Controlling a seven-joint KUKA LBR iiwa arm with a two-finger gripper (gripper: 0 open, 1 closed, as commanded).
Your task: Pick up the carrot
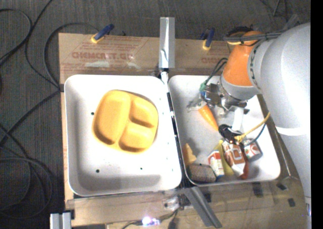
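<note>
The carrot [207, 114] lay tilted in the upper middle of the right bin [177, 122], its tip pointing toward the lower right, with the gripper [212, 96] just above its upper end; I could not tell whether the jaws were apart or together. A heap of small packets [233, 156] sat at the bin's lower right, and a yellow divided tray [126, 121] rested in the left bin [81, 172].

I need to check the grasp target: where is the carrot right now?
The carrot lies in the right bin, toward its upper middle, just below the gripper and above the cluster of toy food packets.
</note>
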